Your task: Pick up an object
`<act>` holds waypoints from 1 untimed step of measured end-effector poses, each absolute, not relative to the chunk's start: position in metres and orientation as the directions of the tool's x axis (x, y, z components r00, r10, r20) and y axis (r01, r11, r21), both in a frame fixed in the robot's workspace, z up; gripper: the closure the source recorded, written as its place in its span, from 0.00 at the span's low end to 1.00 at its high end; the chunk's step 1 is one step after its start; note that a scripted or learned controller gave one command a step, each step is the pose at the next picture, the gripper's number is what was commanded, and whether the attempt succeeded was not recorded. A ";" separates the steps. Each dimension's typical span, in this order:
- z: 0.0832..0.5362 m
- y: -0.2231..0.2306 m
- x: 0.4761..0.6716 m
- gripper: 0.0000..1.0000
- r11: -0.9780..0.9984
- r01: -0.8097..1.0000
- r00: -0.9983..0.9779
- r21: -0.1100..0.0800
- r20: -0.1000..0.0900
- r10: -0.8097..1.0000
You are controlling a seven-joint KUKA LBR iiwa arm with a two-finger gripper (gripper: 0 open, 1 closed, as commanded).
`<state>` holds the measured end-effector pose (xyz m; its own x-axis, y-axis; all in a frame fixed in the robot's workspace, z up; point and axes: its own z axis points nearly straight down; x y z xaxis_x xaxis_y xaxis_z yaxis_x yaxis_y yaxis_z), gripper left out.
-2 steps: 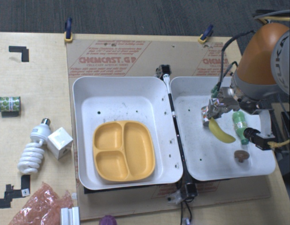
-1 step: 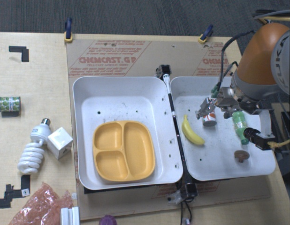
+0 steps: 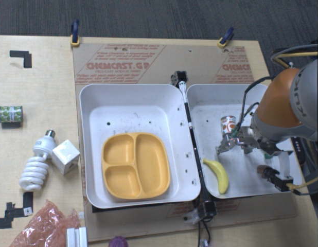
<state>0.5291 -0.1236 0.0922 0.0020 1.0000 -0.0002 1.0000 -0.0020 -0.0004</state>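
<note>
My claw (image 3: 226, 147) hangs in the right bin (image 3: 200, 99); finger state unreadable. Small can (image 3: 228, 124) at 12 o'clock, banana (image 3: 217, 175) at 6.

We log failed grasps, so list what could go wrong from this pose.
1. The gripper sits between the small can and the banana, so it may close on neither.
2. The upright can could tip if nudged.
3. The banana lies near the right bin's front wall, leaving little finger room.
</note>
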 end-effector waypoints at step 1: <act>0.102 -0.124 0.530 1.00 -0.003 1.000 0.003 0.002 -0.001 1.000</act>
<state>0.5299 -0.1243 0.1021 0.0031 1.0000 -0.0013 1.0000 -0.0031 0.0019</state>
